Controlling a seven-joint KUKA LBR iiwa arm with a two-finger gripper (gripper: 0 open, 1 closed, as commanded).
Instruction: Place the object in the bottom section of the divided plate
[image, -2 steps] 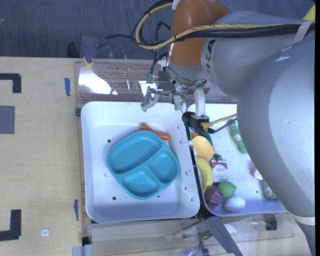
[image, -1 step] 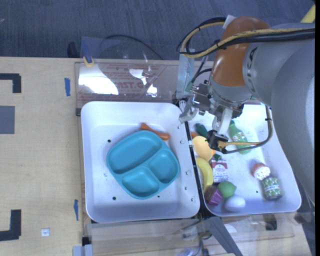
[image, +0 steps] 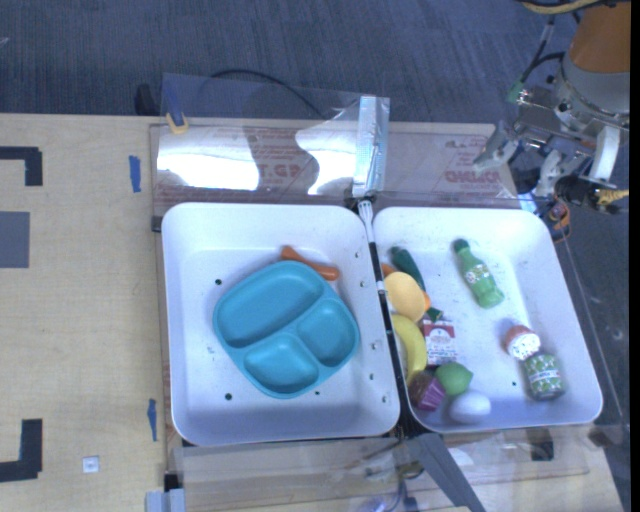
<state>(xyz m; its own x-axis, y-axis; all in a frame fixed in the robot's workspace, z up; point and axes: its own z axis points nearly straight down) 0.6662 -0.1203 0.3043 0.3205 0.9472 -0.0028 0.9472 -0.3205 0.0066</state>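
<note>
A blue divided plate (image: 285, 325) with three sections lies tilted in the left bin (image: 190, 300). An orange carrot-like piece (image: 312, 264) rests just behind the plate's far rim. The right bin (image: 570, 300) holds several toy foods, among them a green bottle (image: 478, 273), a yellow lemon (image: 405, 294) and a banana (image: 408, 342). My gripper (image: 520, 160) hangs above the far edge of the right bin, near its back right corner. Its fingers stand apart with nothing between them.
Also in the right bin are a dark green vegetable (image: 405, 263), a red-and-white packet (image: 438, 341), a lime (image: 455, 377), a purple piece (image: 428, 392), a white egg (image: 470, 405) and a red-capped jar (image: 535, 365). A taped clear panel (image: 300, 150) stands behind the bins.
</note>
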